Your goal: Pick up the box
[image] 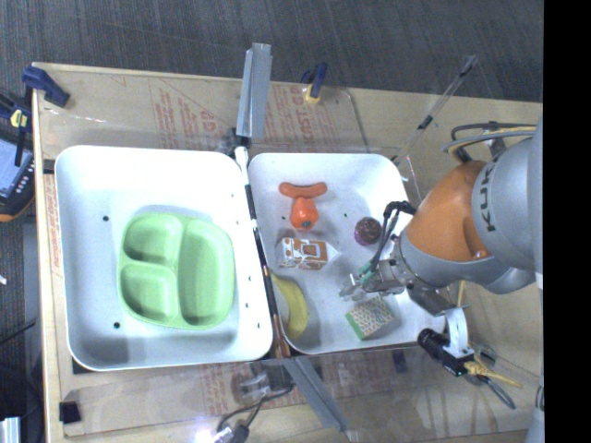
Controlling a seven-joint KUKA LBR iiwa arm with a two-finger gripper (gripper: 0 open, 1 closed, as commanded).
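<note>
A small white and orange box (304, 253) lies flat near the middle of the right bin (268, 169). My gripper (362, 284) hangs low over the bin's right half, about a hand's width to the right of the box and slightly nearer the front. It is apart from the box. It sits just above a green checkered pad (371, 318). The grey arm with its orange band (443, 224) comes in from the right over the bin's rim.
The right bin also holds an orange toy (304, 203) at the back, a dark purple ball (367, 231) and a banana (294, 305) at the front left. A green divided plate (177, 269) lies in the left bin (83, 169).
</note>
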